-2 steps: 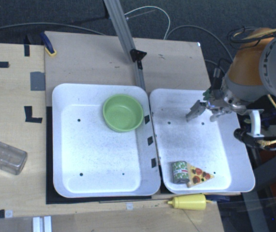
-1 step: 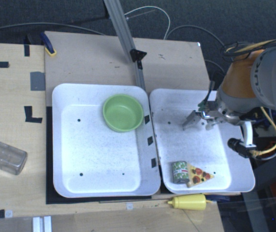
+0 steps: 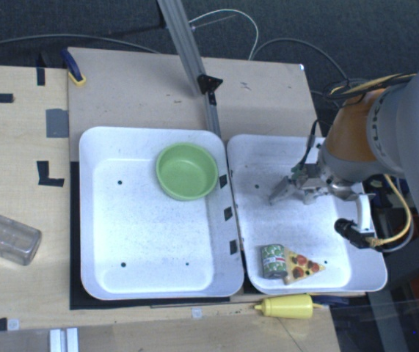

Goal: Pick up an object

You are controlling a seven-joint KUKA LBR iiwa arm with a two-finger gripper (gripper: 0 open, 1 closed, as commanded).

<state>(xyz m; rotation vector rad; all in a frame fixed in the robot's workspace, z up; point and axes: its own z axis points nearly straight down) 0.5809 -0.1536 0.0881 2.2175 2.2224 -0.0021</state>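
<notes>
Gripper [image 3: 282, 191] poised over bare floor of right bin [image 3: 257, 160], fingers spread, holding nothing; can [image 3: 272, 260] and pizza slice [image 3: 301, 265] lie nearer; green bowl [image 3: 187, 171] in left bin [image 3: 95, 196], likely beyond present approach.

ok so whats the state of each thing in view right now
green bowl: upright, sitting in the left bin, at its far right corner
small can: lying on its side in the right bin, near the front
pizza slice toy: flat, touching the can
claw: over the right bin, nothing seen in it
yellow bottle: lying on the bench, outside the bins
</notes>
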